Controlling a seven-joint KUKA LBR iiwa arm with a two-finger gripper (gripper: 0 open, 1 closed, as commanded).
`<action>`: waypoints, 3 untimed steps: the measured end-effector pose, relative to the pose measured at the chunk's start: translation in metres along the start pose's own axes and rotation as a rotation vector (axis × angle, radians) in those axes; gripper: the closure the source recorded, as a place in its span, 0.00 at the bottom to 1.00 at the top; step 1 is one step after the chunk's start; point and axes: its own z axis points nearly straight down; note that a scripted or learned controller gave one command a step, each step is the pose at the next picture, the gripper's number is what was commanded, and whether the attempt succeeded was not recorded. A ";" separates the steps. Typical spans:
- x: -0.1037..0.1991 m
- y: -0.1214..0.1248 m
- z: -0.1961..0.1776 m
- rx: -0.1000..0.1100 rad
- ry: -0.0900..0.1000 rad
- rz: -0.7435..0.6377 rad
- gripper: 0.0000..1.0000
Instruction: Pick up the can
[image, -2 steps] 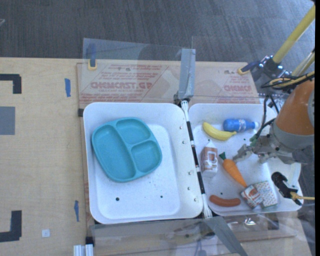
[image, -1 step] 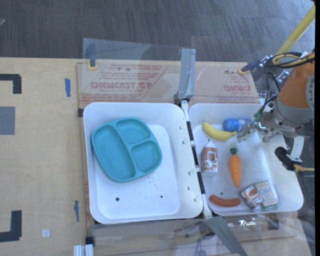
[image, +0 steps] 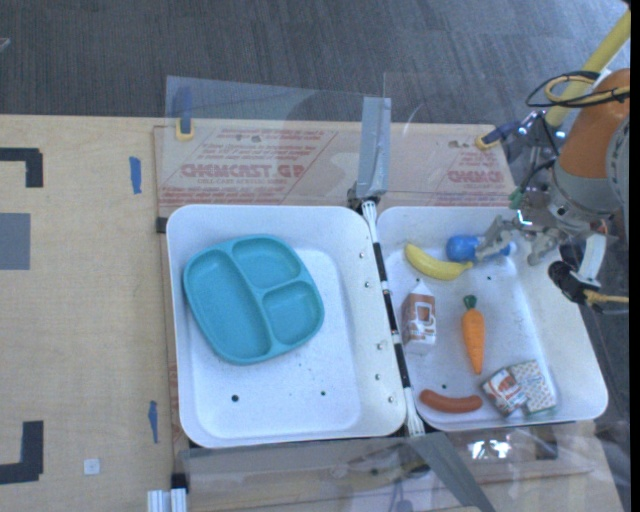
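Observation:
The can (image: 518, 388) lies on its side in the right bin's near right corner, with a red, white and green label. My gripper (image: 515, 246) hangs over the far right part of that bin, well behind the can. It is open with nothing between its fingers. Its left finger (image: 495, 241) reaches close to a small blue object (image: 462, 246).
The right bin (image: 585, 350) also holds a banana (image: 436, 262), a small brown and white carton (image: 419, 317), a carrot (image: 473, 337) and a sausage (image: 451, 402). A teal divided plate (image: 253, 297) lies in the left bin (image: 200, 400). A clear panel stands behind the bins.

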 end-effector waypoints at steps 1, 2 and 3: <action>0.014 -0.074 0.030 -0.046 -0.009 0.026 0.00; 0.009 -0.019 0.029 -0.042 -0.001 0.057 0.00; 0.007 0.000 0.028 0.021 0.007 0.065 0.00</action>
